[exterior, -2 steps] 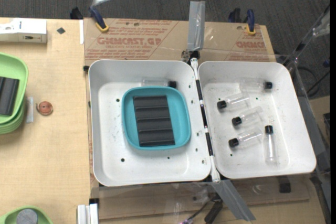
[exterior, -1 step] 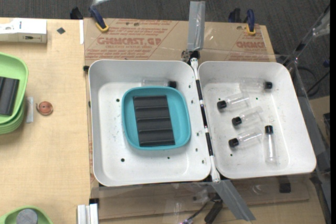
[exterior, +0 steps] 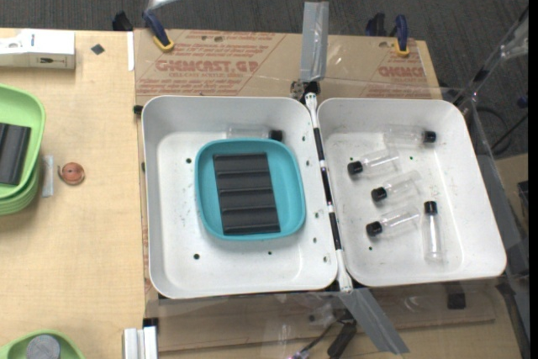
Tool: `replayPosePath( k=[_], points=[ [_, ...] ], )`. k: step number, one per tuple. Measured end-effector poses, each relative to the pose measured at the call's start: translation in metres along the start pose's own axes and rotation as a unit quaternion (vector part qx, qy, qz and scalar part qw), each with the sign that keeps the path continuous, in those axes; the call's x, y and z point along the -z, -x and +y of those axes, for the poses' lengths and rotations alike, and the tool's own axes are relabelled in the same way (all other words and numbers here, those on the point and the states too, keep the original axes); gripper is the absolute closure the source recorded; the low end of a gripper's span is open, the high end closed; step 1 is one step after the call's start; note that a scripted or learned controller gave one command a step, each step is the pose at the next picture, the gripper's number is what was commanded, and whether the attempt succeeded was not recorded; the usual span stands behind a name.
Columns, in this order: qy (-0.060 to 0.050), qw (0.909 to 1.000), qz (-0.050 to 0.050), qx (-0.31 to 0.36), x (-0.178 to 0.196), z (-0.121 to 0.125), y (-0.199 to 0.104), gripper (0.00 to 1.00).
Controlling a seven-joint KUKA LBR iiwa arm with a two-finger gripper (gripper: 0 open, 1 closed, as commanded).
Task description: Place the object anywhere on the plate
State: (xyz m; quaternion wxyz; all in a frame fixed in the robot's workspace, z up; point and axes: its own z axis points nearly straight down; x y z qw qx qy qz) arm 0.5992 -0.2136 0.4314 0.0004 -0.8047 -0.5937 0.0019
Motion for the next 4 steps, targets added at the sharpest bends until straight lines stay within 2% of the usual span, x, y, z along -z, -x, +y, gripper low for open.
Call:
replayPosePath(
  k=[4],
  points=[
    [0.0, 1.0, 0.0, 0.0, 0.0, 0.0, 0.0, 0.0]
  ],
)
